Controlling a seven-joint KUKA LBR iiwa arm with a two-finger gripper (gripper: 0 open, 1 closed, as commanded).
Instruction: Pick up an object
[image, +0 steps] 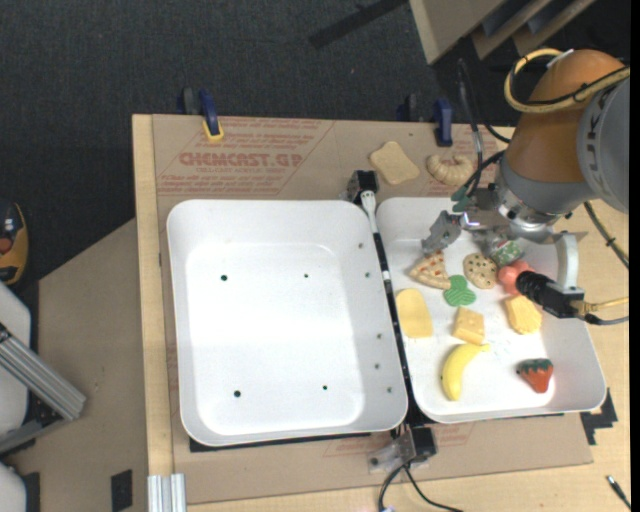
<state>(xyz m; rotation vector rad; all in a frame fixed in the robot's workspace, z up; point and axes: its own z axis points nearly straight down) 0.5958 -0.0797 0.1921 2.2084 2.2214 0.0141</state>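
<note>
My hand (470, 222) hovers low over the right bin (590, 375); I cannot tell how its grip stands. The pizza slice (431, 269) lies just below it, flat, light and probably stiff, so I'd pinch across its narrow edges.

Red printed lettering runs across the brown board (260, 155) covering the tabletop, along its far edge beyond the left bin (275, 315). It reads "CHEMCAST GP" in large outlined capitals. Finer red lines of print sit above and below that word, too small to be read.
</note>
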